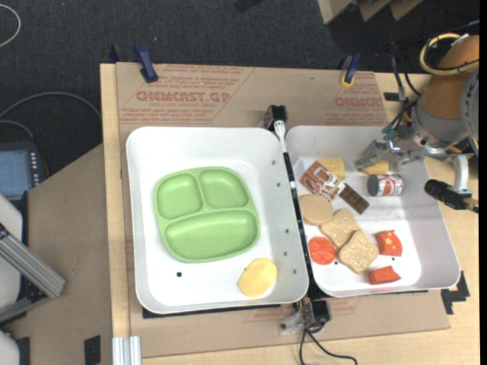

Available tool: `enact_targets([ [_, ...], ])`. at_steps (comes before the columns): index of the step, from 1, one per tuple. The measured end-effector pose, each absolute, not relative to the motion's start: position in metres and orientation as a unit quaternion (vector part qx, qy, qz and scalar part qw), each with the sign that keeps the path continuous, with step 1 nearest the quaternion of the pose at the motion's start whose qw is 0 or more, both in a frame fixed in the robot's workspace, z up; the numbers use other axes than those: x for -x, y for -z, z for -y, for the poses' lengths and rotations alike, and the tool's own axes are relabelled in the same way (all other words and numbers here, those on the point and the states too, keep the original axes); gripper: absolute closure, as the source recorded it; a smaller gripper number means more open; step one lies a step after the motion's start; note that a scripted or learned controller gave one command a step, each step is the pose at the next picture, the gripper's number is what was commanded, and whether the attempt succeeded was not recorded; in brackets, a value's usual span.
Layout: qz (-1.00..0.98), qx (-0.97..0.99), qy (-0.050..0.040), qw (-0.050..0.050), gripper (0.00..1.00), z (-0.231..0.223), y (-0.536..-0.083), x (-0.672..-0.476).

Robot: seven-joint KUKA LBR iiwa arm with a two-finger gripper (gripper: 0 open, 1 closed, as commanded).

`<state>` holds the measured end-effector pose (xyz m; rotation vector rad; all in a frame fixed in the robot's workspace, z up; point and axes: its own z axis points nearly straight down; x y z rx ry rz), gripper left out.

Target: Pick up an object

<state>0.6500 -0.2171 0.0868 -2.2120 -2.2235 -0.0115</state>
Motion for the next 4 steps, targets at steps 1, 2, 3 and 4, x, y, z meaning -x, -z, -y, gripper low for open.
enact_targets([
  [1, 0.709, 0.705, 0.0022, -0.001, 1.0, 0.22, -0.098, -0.65],
  [2, 0.708, 0.706, 0.0003, 0.001, 1.0, 0.198, -0.13, -0.633],
  [3, 0.709, 0.705, 0.002, 0.0, 1.0, 0.147, -0.188, -0.614],
  [4, 0.71, 0.704, 0.0023, 0.0, 1.0, 0.072, -0.21, -0.615],
])
